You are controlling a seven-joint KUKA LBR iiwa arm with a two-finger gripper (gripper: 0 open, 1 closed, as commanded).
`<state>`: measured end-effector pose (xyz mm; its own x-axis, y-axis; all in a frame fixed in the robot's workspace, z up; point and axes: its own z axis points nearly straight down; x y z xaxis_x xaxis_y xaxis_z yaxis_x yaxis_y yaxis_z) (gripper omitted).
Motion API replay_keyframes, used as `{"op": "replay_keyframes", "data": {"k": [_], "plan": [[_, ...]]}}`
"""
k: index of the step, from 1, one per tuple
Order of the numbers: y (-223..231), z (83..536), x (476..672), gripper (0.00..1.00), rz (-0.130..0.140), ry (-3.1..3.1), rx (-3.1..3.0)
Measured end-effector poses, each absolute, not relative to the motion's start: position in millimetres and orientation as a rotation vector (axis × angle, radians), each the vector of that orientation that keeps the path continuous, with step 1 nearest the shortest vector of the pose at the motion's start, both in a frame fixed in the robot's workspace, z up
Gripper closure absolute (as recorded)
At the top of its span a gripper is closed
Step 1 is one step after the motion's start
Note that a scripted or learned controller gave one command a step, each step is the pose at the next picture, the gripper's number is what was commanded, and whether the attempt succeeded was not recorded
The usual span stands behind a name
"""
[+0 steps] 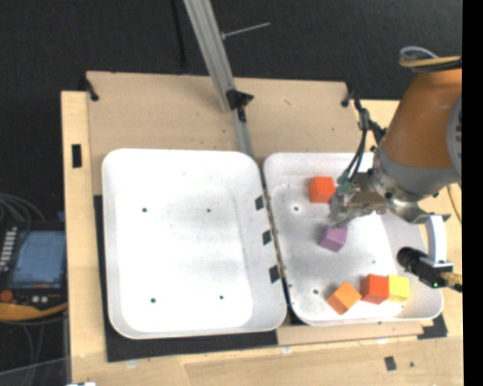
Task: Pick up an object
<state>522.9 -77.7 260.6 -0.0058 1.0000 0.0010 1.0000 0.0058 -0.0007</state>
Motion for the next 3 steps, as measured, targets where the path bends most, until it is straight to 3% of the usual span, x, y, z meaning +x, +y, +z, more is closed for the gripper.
{"op": "replay_keyframes", "data": {"k": [1, 3], "plan": [[-23, 257, 531.1, 1.0, 0.001, -2.228, -2.212], [82, 263, 521.3, 1.0, -0.002, -2.23, -2.212]]}}
